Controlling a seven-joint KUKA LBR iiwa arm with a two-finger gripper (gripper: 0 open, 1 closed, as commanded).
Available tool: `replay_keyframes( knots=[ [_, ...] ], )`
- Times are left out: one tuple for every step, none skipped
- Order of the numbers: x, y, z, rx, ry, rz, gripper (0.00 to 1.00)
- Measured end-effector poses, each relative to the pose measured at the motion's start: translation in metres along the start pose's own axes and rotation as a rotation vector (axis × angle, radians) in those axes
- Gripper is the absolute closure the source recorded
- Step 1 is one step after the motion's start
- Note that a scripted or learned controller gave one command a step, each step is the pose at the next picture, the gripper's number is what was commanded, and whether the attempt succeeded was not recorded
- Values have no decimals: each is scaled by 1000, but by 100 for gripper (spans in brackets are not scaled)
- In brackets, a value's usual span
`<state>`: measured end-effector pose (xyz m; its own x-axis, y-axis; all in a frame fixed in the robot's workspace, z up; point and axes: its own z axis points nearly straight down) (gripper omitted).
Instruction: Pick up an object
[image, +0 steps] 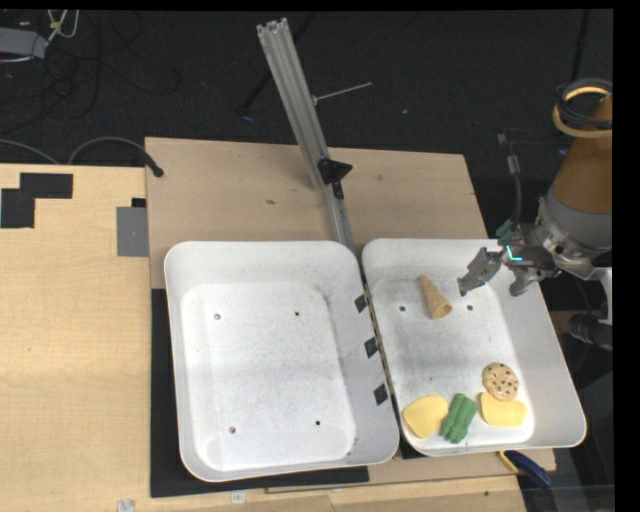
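While the arm (585, 180) leans in from the right, grey at the wrist with its orange band above, the gripper (498, 273) hangs over the upper right part of the right-hand bin (540, 330), and its two dark fingers (478, 272) are spread apart with nothing caught between them. Just to the left of those fingers, near but not touching, lies a tan cone (434, 297) on the bin floor, its narrow end pointing up and away, its wide end toward the near side. Down at the near end of that same bin, four more pieces sit bunched together: a round speckled cookie (499, 380), a yellow piece (503, 411) just below it, a green piece (460, 416) lying at a tilt beside that, and another yellow piece (426, 416) on the green one's left, the three lower ones side by side in a row. Over on the left, the left-hand bin (190, 300) shows a bare white floor with a few small dark dots. Between the two bins, dark clips (371, 346) run along the shared edge, and a long grey metal rail (300, 110) slants up from that seam toward the top of the view. Both bins rest on a pale wooden bench (70, 330).
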<state>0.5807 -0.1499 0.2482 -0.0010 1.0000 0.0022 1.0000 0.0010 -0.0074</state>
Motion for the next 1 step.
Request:
replay_keyframes(
  knots=[
    [-1, 1, -2, -5, -1, 1, 0]
  ],
)
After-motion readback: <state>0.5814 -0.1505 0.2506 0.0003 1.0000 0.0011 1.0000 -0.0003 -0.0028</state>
